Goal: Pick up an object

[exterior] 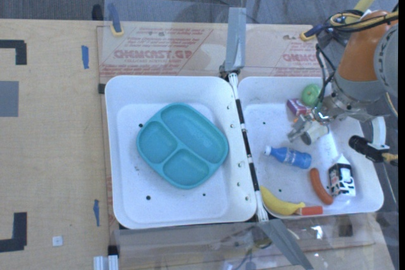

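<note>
A: Where's the gripper (302, 131)?
B: Right of centre, low in the right bin (373, 199), just above the blue bottle (288, 156). I can't tell its state.
A: What else is there?
B: Green ball (311, 94) upper right, sausage (320, 186) and banana (278, 202) lower right. A teal plate (182, 145) sits in the left bin (120, 104).

A teal divided plate (182, 145) sits in the left bin (126, 199), well left of the gripper (308, 129).
</note>
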`<state>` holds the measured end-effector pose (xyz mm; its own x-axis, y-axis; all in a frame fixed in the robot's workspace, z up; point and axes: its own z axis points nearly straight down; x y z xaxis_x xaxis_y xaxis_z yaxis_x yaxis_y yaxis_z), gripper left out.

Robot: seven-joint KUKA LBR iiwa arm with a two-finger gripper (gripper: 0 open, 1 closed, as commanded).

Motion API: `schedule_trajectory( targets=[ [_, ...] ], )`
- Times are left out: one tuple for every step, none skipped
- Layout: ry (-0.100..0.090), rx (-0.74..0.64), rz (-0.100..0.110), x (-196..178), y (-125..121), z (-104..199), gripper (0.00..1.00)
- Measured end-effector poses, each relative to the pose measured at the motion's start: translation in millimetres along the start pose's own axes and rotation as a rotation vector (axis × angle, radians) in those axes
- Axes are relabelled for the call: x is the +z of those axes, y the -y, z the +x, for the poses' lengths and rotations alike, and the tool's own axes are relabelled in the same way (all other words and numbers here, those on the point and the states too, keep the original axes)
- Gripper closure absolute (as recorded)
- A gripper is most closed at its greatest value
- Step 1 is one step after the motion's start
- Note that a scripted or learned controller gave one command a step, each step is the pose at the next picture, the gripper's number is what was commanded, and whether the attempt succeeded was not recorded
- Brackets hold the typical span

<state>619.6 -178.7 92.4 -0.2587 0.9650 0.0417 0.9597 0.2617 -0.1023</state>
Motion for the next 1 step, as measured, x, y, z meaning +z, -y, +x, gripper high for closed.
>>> schedule_trajectory(
  targets=[
    [0.038,0.087,-0.105,-96.8,-41.2,56.8,1.00]
  ],
)
